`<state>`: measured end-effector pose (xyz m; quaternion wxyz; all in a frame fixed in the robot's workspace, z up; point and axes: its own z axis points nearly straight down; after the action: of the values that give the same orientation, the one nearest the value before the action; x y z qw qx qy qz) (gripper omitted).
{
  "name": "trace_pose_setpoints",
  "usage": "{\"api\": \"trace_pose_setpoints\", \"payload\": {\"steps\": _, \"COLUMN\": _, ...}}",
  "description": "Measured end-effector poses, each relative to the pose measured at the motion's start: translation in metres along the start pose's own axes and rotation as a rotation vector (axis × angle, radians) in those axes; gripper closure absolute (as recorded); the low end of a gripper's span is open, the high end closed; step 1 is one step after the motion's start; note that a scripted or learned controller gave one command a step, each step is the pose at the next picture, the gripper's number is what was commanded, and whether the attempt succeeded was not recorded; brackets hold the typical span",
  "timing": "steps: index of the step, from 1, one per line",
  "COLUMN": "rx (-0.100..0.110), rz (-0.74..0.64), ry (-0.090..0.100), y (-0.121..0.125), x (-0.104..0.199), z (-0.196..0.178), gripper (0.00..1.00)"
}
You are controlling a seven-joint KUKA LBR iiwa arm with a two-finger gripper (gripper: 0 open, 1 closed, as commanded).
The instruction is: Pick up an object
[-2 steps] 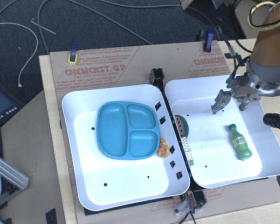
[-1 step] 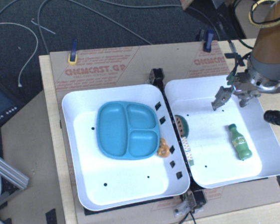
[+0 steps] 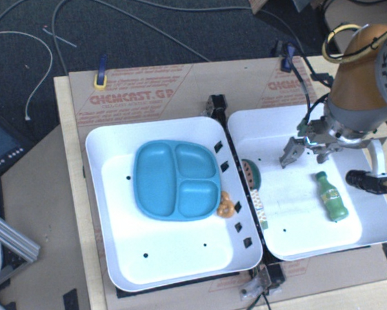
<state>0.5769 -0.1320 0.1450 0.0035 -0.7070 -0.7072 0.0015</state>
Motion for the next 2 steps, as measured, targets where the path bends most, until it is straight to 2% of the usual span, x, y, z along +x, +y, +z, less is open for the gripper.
{"api": "trace_pose_setpoints", "payload": {"steps": 1, "rx": -0.001, "rz": 0.001, "ry": 0.000, "y": -0.001, "x": -0.004, "z": 0.043, "gripper": 0.00}}
{"api": "trace_pose_setpoints", "payload": {"steps": 2, "rx": -0.003, "rz": 0.000, "ry": -0.001, "y": -0.001, "x": -0.003, "z": 0.061, "gripper": 0.00}}
